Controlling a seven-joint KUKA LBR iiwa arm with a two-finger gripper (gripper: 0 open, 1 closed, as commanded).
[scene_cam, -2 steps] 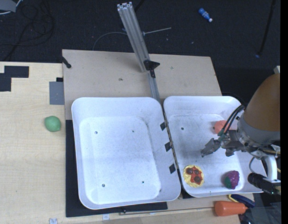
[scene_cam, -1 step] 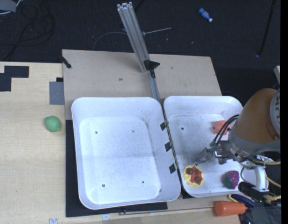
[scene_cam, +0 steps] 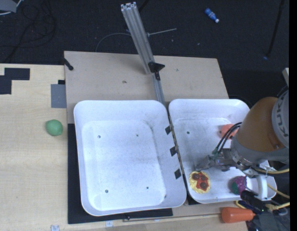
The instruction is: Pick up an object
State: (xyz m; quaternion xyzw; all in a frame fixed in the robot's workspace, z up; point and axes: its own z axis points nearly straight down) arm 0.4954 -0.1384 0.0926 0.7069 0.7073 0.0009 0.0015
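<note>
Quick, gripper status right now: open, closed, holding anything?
Gripper: down in the right bin just above the yellow-and-red toy; whether it is open or closed cannot be told.

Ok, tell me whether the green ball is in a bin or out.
Out: the green ball rests on the wooden bench left of the left bin.

The bench (scene_cam: 28,177) bears two white bins (scene_cam: 122,158) side by side and a green ball (scene_cam: 54,127).
</note>
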